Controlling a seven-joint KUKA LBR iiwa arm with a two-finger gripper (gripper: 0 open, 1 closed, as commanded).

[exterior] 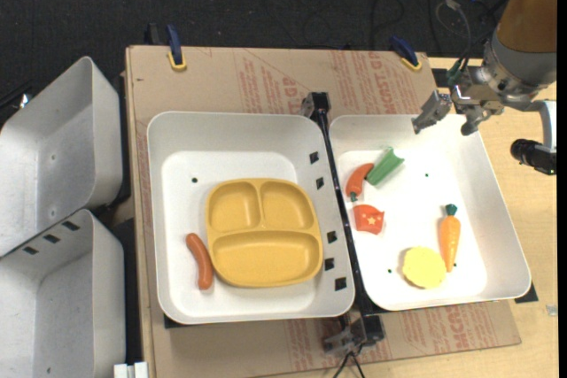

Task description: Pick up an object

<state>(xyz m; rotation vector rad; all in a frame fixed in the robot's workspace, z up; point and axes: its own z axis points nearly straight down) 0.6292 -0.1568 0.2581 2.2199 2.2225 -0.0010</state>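
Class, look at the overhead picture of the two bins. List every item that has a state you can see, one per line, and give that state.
tool: open, holding nothing, above the right bin's far edge
yellow divided plate: lying flat in the left bin
sausage: lying beside the plate
carrot: lying flat, green top pointing away
green piece: touching the orange-red piece
red piece: lying apart
yellow round piece: lying next to the carrot

Bright, even overhead light washes the two white bins (496,190), nearly bleaching their walls. Shadows under the yellow divided plate (263,232) are soft and short. Beyond the bins the floor is dark. Focus is slightly soft throughout.
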